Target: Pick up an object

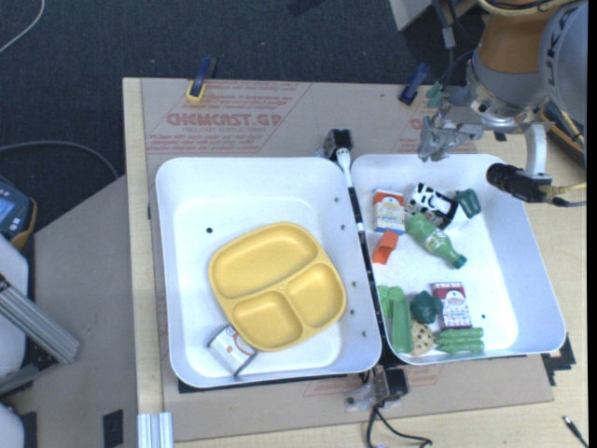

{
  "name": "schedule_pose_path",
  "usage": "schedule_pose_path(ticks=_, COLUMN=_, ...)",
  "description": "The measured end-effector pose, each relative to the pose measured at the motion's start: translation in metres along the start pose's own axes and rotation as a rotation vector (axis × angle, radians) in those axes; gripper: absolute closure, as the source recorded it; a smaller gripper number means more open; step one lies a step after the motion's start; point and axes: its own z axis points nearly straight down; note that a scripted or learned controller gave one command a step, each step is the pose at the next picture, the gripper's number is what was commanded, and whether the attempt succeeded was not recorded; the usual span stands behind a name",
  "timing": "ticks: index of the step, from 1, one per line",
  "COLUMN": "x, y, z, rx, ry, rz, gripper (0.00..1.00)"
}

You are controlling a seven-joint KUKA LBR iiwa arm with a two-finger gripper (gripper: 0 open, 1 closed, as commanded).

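My arm (pixel 527 35) comes in from the upper right, and my jaws (pixel 438 146) hang over the far rim of the right bin (pixel 522 278), near its back left corner. I cannot tell from here whether they stand wide or narrow; nothing shows between them.

The right bin holds the small things. Just below my jaws lies a black-and-white toy (pixel 431 198), with a dark green piece (pixel 466 202) beside it to the right. Left of those stands a small white and orange carton (pixel 389 210), and an orange block (pixel 384 246) lies just below it. A green bottle (pixel 434 235) lies slanted between the carton and the middle of the bin. Toward the near edge a second cluster sits close together: green pods (pixel 395 312) on the left, a dark green round piece (pixel 426 306), a red and white carton (pixel 454 305), a cracker (pixel 422 338) and another green pod (pixel 459 342) along the front.

The left bin (pixel 182 250) carries a yellow divided plate (pixel 277 286) in its middle, tilted a little, and a small white can (pixel 229 348) lies at the plate's near left corner, touching it.

Both bins rest on a cardboard-covered surface (pixel 233 115). A black cylinder (pixel 515 181) juts over the right bin's far right rim.
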Motion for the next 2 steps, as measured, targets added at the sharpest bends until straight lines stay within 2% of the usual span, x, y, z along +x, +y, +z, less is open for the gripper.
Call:
schedule_pose_path(ticks=1, x=0.008, y=0.0, z=0.019, rx=0.011, ry=0.001, rz=0.005, gripper=1.0)
schedule_pose_path(ticks=2, x=0.004, y=-0.002, z=0.0, rx=0.003, ry=-0.001, rz=0.005, gripper=1.0)
